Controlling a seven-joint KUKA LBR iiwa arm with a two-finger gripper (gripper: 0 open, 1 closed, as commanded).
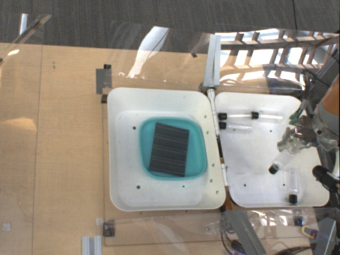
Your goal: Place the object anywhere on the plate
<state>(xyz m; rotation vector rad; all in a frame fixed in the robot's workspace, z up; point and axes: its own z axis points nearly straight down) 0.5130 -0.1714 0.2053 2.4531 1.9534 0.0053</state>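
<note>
A teal plate point(197, 155) sits in the middle of the left bin point(122, 142). A dark grey ribbed rectangular slab point(169, 150) lies flat on the plate, slightly tilted, fully inside its rim. My gripper point(291, 142) hangs low over the right side of the right bin point(255, 190), far from the plate. A clear tube with a black cap point(274, 168) slants down and to the left from just below the gripper; whether it is held is unclear.
Two clear black-capped tubes point(239, 116) lie along the right bin's far edge, and another tube point(292, 187) lies near its front right corner. A raised divider point(217, 142) separates the bins. Metal framing stands behind the right bin.
</note>
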